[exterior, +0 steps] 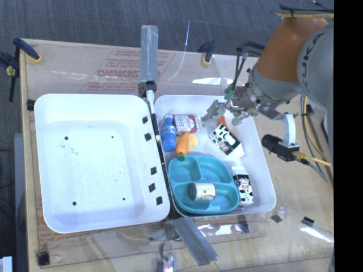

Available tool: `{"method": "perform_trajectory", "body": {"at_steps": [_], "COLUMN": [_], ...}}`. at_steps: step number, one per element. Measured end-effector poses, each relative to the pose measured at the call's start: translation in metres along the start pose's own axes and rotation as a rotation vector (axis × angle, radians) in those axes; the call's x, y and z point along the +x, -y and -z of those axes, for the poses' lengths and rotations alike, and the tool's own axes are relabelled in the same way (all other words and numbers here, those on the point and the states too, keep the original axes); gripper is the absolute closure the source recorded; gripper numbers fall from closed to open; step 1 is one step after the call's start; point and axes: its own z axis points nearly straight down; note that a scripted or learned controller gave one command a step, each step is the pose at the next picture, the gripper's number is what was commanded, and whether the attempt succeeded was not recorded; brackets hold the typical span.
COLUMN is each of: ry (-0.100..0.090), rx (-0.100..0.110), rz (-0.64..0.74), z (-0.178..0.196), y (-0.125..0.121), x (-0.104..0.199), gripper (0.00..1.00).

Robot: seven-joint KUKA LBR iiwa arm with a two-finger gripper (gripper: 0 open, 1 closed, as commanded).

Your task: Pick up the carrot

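Two shallow white plastic bins are seen side by side on the tabletop. The left bin is bounded by a raised white rim. The right bin carries all the loose items.

The carrot, a short orange stub, is found near the right bin's left wall, about midway along it, lying against a small yellow rounded piece. A blue plastic bottle is placed just beside it, toward the far-left corner of the right bin. A small red and white packet lies near the far edge. A teal divided plastic tray is set at the near-left corner of the right bin, with a small cylindrical can resting in its near compartment. A black and white cow-patterned carton lies toward the bin's middle, and a second such carton lies near the right wall.

The pincer is held over the far part of the right bin, above the patterned carton and well apart from the carrot. Its metal fingers are seen spread wide, with nothing between them.
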Motion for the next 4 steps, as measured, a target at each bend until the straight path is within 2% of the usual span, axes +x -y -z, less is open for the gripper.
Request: {"method": "perform_trajectory", "body": {"at_steps": [1,2,3,4], "ry": [0.000,0.006,0.007,0.008], "rx": [-0.001,-0.019,-0.021,-0.014], "rz": [0.188,0.208,0.236,0.238], "z": [-0.098,-0.120,-0.155,-0.145], "y": [0.045,0.025,-0.009,-0.007], "x": [0.070,0.058,0.007,0.004], "gripper": [0.00,0.00,0.00,1.00]}}
